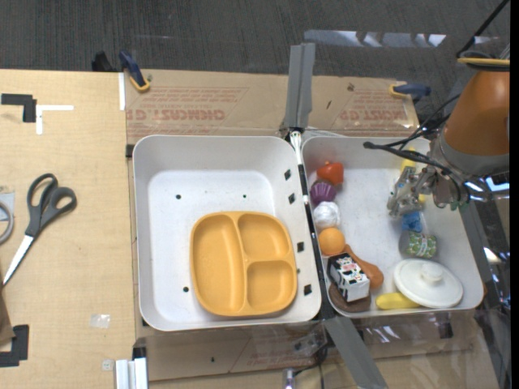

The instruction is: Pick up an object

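Over right bin (466, 241), my gripper (405, 194) hangs above blue object (412, 221) near far-right wall; jaw state unreadable. Object looks small, light, probably hard and slick; best pinched across narrow middle.

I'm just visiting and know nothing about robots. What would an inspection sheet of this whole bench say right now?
Surface: wooden bench with cardboard under two white bins.
Job's things: right bin holds a red toy, purple piece, white ball, orange ball, black-and-white block, white lid, yellow piece and blue piece.
Clutter: yellow divided tray in the left bin; scissors on the bench.
Grippers: gripper low over the right bin's far right part; grasp unclear.
Cables: black cables by the arm.
Surroundings: dark floor; blue clamps on the cardboard.
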Controlling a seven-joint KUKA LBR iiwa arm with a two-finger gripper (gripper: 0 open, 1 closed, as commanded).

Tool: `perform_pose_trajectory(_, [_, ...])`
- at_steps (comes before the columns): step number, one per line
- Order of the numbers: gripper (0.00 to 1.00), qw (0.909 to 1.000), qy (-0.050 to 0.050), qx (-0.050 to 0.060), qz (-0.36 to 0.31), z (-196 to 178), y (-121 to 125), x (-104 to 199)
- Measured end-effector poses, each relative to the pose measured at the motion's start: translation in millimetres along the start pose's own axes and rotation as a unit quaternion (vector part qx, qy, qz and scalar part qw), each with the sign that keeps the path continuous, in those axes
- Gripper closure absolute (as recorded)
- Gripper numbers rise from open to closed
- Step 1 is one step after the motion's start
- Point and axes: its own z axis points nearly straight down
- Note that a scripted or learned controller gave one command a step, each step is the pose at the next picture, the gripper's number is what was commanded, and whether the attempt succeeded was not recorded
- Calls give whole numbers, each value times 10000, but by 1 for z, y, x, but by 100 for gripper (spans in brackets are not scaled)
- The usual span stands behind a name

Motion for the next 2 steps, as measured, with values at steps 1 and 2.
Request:
perform_pose_trajectory(1, [0,10000,1,-1,0,0,0,0])
perform_pose_trajectory(2, [0,9999,17,-5,107,11,6,-11])
